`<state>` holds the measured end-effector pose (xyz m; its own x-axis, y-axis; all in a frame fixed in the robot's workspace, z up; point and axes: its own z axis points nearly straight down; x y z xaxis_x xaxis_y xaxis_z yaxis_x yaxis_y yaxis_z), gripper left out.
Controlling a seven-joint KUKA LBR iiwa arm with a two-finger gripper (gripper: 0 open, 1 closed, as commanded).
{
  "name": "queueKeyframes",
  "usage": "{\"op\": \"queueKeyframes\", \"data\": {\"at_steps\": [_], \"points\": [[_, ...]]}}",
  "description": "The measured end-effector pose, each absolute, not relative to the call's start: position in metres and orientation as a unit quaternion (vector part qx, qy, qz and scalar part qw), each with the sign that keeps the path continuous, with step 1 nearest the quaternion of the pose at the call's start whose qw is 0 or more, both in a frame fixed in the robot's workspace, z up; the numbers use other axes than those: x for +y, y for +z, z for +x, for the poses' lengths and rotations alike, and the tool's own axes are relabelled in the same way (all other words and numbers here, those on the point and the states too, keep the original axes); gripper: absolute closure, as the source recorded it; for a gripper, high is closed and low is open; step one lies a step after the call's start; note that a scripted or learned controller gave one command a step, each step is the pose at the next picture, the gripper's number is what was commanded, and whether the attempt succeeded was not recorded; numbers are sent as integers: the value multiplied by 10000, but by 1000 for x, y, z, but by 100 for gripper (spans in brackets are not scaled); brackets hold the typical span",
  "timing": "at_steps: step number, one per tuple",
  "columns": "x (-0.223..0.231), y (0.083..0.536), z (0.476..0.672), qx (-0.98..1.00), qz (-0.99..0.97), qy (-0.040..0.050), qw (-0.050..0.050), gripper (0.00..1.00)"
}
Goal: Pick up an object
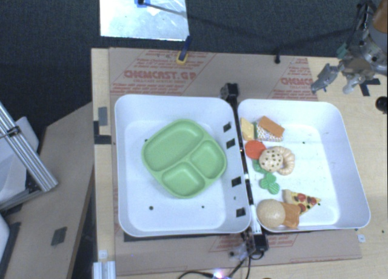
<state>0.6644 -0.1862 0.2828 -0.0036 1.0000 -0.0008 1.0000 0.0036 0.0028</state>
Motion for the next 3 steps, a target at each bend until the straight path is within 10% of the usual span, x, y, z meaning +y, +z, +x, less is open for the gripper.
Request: {"op": "queueKeyframes", "data": {"at_steps": [3], "points": [[-171, 134, 671, 7095, 7048, -7, -12, 0]]}}
